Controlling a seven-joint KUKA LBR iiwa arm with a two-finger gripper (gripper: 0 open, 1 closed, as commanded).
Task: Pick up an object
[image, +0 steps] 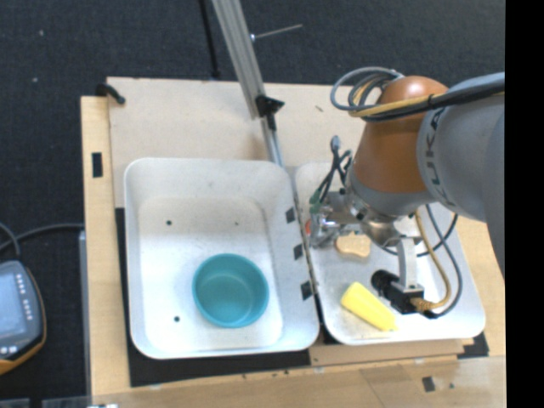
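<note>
A teal bowl (230, 291) stands in the left bin (153, 202), toward its front. In the right bin (463, 313) a yellow wedge-shaped object (367, 306) lies near the front edge. A small tan lump (353, 246) lies just behind it, partly under the arm. My gripper (327, 223) hangs low over the right bin's left side, next to the wall between the bins and just left of the tan lump. The orange-banded wrist (395, 143) hides most of the gripper and the back of the right bin.
A slanted metal pole (246, 66) rises from the bench behind the bins. The bins' shared wall (304, 253) runs right beside the gripper. A device with a screen (17, 308) sits off the bench at the far left.
</note>
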